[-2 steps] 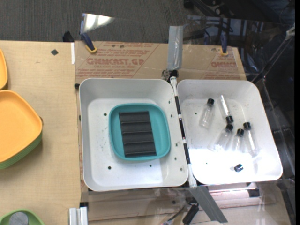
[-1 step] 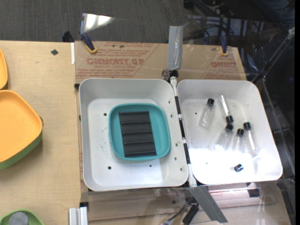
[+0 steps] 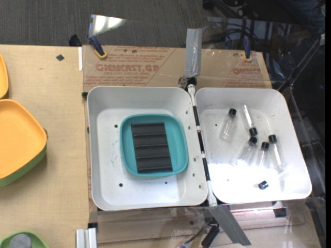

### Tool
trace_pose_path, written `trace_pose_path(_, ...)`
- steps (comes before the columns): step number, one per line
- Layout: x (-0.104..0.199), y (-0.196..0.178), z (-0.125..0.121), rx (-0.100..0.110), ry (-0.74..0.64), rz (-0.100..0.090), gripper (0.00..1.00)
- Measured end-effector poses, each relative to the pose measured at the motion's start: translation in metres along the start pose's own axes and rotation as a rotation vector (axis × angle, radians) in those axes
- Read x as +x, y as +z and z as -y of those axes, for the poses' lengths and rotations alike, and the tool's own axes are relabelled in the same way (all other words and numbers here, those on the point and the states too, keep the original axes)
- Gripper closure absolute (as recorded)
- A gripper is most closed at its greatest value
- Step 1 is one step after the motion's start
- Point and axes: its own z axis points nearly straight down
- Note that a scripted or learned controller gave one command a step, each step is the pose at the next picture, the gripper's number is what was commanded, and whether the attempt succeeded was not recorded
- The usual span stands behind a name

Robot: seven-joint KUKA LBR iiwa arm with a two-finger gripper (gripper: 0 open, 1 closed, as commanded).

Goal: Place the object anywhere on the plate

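Note:
A teal square plate [image 3: 178, 138] lies in the left white bin [image 3: 103, 138], with a dark ridged rectangular insert [image 3: 151, 147] on its middle. In the right white bin [image 3: 289, 138] lie several clear glass vials with black caps: one [image 3: 228, 124] at the upper left, one [image 3: 248, 119] beside it, and others [image 3: 264, 151] clustered toward the right. A loose black cap [image 3: 263, 185] rests near that bin's front edge.
Orange plates [image 3: 18, 138] are stacked on the wooden bench at the left. A cardboard sheet [image 3: 134, 66] lies behind the bins, held by clamps. A green round thing [image 3: 20, 240] sits at the bottom left corner.

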Motion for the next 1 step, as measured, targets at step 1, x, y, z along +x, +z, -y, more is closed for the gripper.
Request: trace_pose_path(1, 0.0032, -0.0019, -0.0013, -0.001, 0.066, -0.003, 0.0)
